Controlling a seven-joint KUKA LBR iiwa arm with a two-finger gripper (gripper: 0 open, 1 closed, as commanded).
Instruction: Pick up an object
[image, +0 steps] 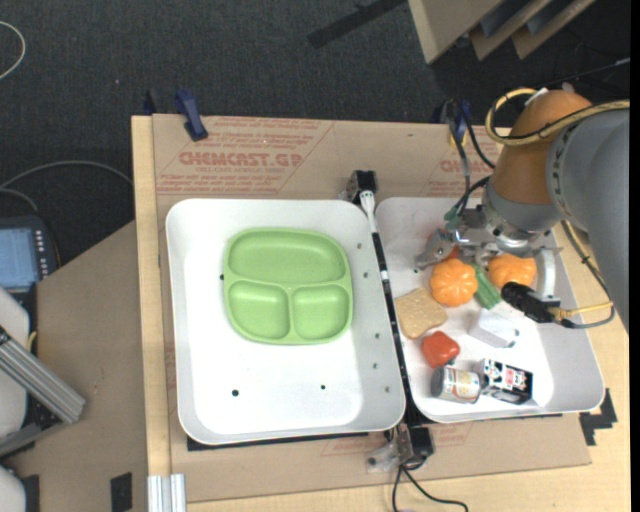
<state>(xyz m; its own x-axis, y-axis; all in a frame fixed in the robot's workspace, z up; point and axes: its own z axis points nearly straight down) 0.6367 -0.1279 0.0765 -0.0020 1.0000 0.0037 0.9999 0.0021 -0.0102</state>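
Note:
My gripper (468, 243) hangs low over the back of the right bin (575, 375), under the grey arm and its orange band. Directly in front of it lies an orange fruit (453, 282), with a second orange fruit (512, 270) to its right and a small green piece (486, 291) between them. A tan slice of toast (420, 312) sits left of the fruit, and a red tomato-like piece (440, 349) lies in front of the toast. Near the front edge lie a small can (460, 383) and a black-and-white box (510, 381). Nothing visible is held.
The left bin (200, 380) holds a green divided plate (288, 285). A pale flat white item (495, 330) lies mid-bin on the right. The bins' shared rim (388, 300) runs just left of the toast. The brown board under the bins extends to the back.

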